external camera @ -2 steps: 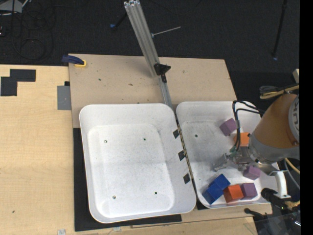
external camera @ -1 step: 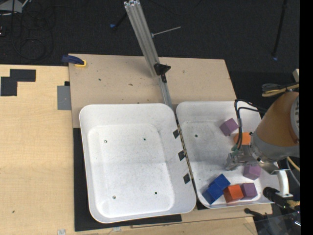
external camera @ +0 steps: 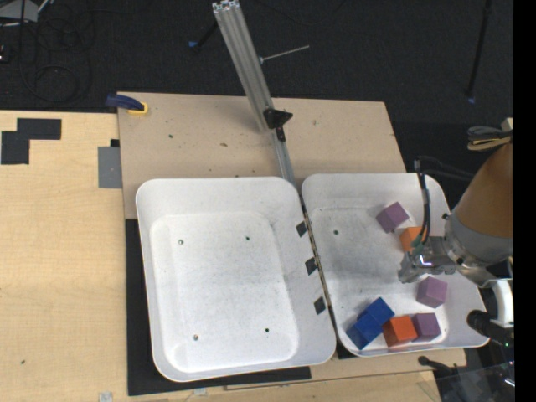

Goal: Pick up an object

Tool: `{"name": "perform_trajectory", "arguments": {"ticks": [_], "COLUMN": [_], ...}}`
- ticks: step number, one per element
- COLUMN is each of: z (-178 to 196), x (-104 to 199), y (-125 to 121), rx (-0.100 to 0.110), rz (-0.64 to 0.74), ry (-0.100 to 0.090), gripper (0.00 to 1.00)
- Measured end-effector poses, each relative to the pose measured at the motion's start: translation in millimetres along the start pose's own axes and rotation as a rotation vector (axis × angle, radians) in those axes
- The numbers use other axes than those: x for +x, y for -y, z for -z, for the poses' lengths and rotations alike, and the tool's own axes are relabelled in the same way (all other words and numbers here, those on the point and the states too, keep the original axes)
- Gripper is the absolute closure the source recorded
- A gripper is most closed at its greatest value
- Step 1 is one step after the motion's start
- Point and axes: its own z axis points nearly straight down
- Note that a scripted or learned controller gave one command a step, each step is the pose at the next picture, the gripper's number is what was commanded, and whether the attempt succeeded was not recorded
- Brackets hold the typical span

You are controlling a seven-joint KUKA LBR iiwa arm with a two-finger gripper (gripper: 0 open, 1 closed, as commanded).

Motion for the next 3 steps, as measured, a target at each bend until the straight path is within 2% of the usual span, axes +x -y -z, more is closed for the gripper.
{"name": "perform_trajectory", "arguments": {"ticks": [1, 2, 3], "z": [62.0, 79.5, 90.0], "x": [0.9, 0.1, 51.1], "y": [-6.0, -6.6, -20.1], "rx": [-0.004, 0.0, 0.001], "rz": [0.009, 0.009, 0.012], "ry": [0.001, 0.0, -0.003], "gripper": [1.0, 1.0, 1.0]}}
